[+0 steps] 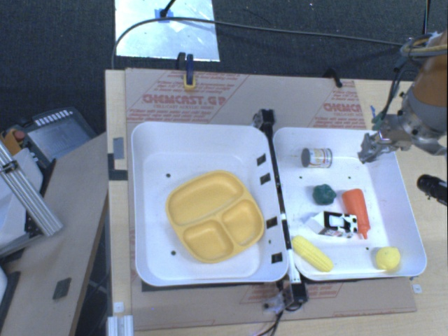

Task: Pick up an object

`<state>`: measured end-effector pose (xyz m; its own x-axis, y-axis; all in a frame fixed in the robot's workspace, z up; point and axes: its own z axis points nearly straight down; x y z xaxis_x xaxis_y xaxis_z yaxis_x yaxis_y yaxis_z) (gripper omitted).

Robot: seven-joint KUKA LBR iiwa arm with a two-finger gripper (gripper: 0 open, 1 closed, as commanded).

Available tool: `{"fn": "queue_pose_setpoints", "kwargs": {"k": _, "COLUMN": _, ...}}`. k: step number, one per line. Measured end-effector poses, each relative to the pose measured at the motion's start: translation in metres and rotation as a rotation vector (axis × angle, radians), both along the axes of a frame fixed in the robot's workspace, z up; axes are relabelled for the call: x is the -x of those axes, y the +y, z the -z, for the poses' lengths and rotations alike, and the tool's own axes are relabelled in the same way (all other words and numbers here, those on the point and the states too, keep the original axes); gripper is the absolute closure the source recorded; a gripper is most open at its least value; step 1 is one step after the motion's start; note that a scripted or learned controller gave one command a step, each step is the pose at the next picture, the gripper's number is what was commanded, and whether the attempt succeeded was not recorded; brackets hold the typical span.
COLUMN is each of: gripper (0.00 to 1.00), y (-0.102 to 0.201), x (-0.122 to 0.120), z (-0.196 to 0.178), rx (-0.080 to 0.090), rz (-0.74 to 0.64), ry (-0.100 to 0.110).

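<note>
The right bin (406, 208) holds a small tin can (316, 158) lying on its side, a dark green lump (323, 194), an orange carrot (355, 207), a black-and-white toy (339, 223), a yellow corn cob (312, 253) and a yellow lemon (387, 258). My gripper (369, 149) hangs at the bin's upper right edge, to the right of the can and apart from it. Nothing shows between its fingers.
The left bin (147, 187) carries a yellow divided plate (213, 215). A black divider with clips (274, 194) runs between the bins. Cardboard lies under both bins, with a clamp (189, 72) at its far edge. A grey device (59, 135) sits at left.
</note>
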<state>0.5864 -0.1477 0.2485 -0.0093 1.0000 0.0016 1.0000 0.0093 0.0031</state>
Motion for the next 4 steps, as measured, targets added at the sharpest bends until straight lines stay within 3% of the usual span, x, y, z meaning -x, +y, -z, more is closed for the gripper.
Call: {"fn": "queue_pose_setpoints", "kwargs": {"k": 4, "gripper": 1.0, "y": 0.214, "x": 0.042, "z": 0.029, "rx": -0.001, "rz": 0.001, "ry": 0.004}}
